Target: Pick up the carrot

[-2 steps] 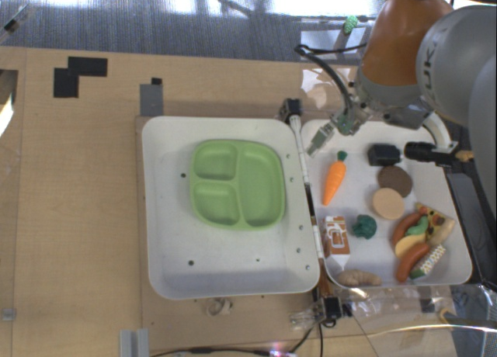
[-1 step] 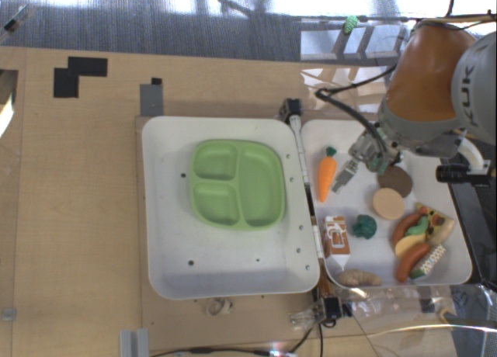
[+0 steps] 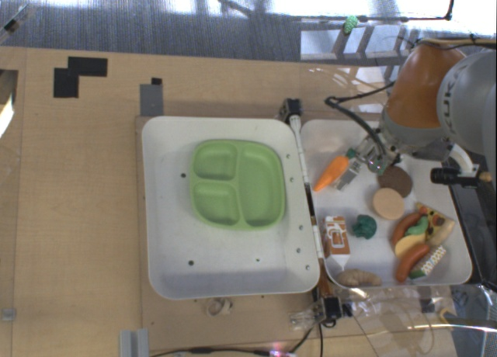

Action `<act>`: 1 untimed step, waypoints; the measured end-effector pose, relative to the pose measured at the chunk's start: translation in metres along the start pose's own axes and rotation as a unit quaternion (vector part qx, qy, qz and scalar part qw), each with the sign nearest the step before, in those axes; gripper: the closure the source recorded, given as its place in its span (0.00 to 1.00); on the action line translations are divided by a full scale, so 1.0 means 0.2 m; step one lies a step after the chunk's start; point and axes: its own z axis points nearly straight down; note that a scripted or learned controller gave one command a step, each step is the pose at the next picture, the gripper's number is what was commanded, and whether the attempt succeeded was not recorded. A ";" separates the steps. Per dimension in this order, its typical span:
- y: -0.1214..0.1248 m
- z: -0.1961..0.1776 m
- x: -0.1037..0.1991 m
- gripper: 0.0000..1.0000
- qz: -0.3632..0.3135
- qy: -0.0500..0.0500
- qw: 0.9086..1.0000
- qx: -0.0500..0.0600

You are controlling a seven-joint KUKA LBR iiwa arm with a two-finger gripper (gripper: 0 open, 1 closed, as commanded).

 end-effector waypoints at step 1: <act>0.11 0.01 0.09 0.00 0.102 0.003 0.995 0.002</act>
